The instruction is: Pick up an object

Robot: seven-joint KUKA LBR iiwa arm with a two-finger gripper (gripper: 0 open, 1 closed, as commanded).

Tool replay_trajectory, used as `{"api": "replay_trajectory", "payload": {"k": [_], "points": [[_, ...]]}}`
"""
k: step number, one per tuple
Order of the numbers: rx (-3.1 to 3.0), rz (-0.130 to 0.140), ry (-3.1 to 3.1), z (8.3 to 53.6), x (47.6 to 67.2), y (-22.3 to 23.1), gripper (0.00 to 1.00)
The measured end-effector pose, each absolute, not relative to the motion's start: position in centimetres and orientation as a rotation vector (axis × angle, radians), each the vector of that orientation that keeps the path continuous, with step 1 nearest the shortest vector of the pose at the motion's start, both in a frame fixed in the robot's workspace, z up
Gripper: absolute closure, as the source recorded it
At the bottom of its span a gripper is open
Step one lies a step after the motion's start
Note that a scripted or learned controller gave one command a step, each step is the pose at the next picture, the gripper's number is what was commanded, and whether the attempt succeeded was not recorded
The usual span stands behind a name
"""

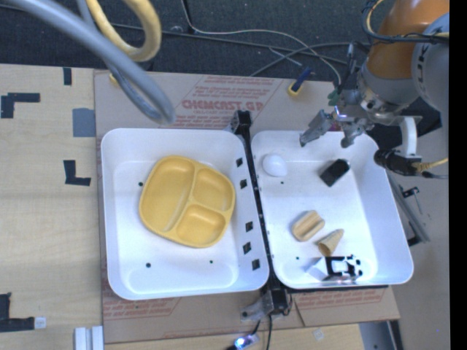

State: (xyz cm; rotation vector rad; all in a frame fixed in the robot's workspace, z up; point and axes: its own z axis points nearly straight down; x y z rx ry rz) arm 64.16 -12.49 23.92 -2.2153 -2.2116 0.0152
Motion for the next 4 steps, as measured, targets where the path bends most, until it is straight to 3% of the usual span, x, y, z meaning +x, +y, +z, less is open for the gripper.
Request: {"api": "replay_trajectory", "payload": {"k": [1, 3, 4], "points": [[-2.219, 0.002, -2.223, 24.8, 64.4, -12.5, 0.00], [-2.217, 0.008, -2.220, 12.0, 65.0, -12.4, 0.00], [-2.212, -0.003, -2.227, 10.7, 65.3, -12.2, 0.00]]}}
